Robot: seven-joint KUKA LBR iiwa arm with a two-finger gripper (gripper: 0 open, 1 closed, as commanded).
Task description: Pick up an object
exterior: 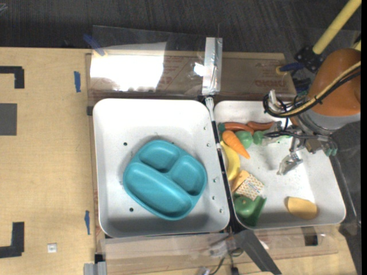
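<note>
Two bins: shallow white trays side by side on the bench, left bin [109,153] and right bin [327,182].
Left bin contents: one teal divided plate [165,178] with three compartments, lying tilted near the centre.
Right bin contents: toy food crowded along the 9 o'clock wall, with bare floor at the centre.
Toy carrot [236,143]: orange, at 10 o'clock in the right bin, just above a yellow banana [232,163].
Red chilli [246,126]: at 11 o'clock, beside a small green piece [245,137].
Cheese wedge [248,185]: yellow with holes, at 8 o'clock, touching a green pepper [250,207] at 7 o'clock.
Bread roll [301,207]: tan, alone at 5 o'clock, well apart from the rest.
Gripper [289,164]: over the bare centre, fingers only slightly parted, nothing between them.
Handling, as a guess: the roll looks light, stiff and smooth, so possibly slippery.
Where to grip: across its short width, since it has free space all round.
</note>
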